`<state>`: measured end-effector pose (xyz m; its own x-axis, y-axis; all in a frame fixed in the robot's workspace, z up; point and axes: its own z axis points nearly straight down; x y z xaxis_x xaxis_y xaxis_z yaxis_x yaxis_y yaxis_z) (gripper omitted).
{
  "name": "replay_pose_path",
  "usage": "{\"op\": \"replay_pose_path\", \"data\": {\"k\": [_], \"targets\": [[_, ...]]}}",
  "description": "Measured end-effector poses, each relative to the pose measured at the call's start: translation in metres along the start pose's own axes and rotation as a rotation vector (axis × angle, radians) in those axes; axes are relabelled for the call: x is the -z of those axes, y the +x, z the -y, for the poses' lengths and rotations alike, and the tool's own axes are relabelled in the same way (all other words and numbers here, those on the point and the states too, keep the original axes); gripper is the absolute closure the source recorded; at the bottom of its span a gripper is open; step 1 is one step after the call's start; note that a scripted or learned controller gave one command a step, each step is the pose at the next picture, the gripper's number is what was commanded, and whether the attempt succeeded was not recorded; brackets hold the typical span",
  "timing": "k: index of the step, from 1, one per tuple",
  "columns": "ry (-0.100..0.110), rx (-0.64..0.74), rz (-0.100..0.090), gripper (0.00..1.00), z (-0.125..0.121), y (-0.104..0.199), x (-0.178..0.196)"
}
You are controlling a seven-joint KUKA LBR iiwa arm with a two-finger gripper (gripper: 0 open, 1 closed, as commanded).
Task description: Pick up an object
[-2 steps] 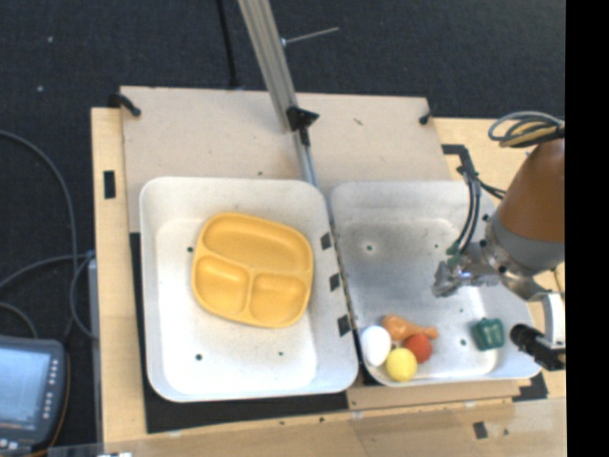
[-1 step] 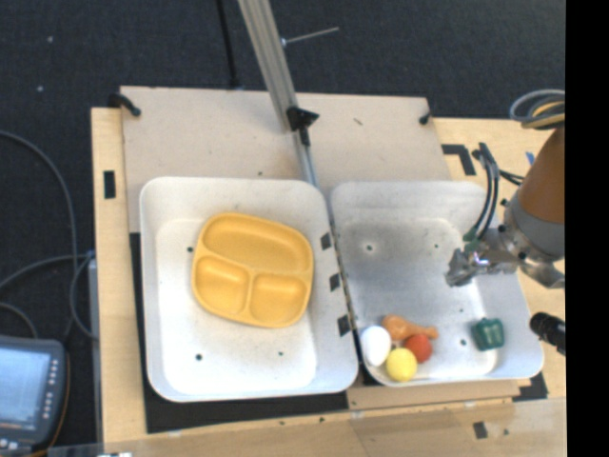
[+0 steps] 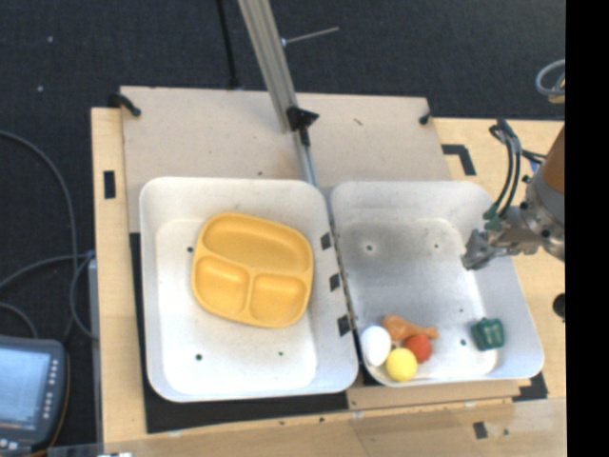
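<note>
Over the right bin [image 3: 447,208], near its far right wall, hangs the gripper [image 3: 474,255], reaching in from the right edge of the view on the grey arm [image 3: 542,219] with its orange band [image 3: 554,165] just showing. Its tip points toward the bin's middle and sits above bare white floor, with nothing between the fingers. Whether those fingers stand apart or together I cannot tell; the tip reads as one dark grey lump from this angle.

All the loose objects lie along the near edge of the right bin, well apart from the gripper. A white egg-shaped object [image 3: 376,345] rests at the near left corner, just beside a yellow ball [image 3: 402,364]. Touching the ball is a red round piece [image 3: 420,348], and behind these lies a small orange-brown item [image 3: 407,329], possibly a toy, though it is too small to make out. A green block-like object [image 3: 488,333] sits alone nearer the bin's right corner, below the gripper in the view.

Filling much of the left bin [image 3: 171,360] is a yellow divided plate [image 3: 253,268] with three compartments, lying flat. A silver metal post [image 3: 271,55] rises slantwise from behind the seam between the two bins. Both bins rest on a tan bench [image 3: 276,122].
</note>
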<state>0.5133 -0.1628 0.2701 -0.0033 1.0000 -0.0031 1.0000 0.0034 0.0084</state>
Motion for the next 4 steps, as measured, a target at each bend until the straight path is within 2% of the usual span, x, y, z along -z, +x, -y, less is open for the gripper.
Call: {"op": "replay_pose_path", "data": {"k": [2, 3, 4], "targets": [[0.007, 0.004, -0.003, 1.0, -0.042, 0.108, -0.026], [0.007, 0.004, -0.004, 1.0, -0.066, 0.164, -0.031], [0.006, 0.004, -0.005, 1.0, -0.083, 0.214, -0.02]]}}
